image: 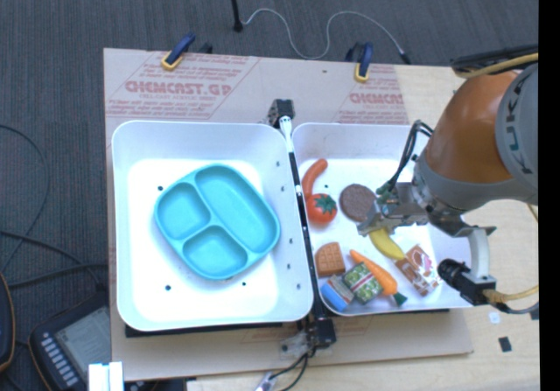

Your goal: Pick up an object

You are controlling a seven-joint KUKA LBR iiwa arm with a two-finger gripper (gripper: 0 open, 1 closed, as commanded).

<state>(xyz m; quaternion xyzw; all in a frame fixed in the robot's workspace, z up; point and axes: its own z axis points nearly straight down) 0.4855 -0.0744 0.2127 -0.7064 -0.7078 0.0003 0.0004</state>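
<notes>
Yellow banana (386, 244) lies in the right-hand bin (367, 137), lower right of the frame, just under the tool (385, 213). Whether the tool is wide or narrow I cannot tell; it hangs low, seemingly to take that fruit.

2 white bins: left bin (122, 205), right bin (350, 137). 1 blue divided plate (216, 219), 3 compartments. Toy food, 1 each: sausage (312, 175), tomato (321, 208), brown patty (356, 200), banana (386, 244), cracker (330, 259), carrot (374, 271), green packet (360, 282), red-white packet (418, 268). 2 clamps w/ blue grips (178, 51), (362, 60)
</notes>
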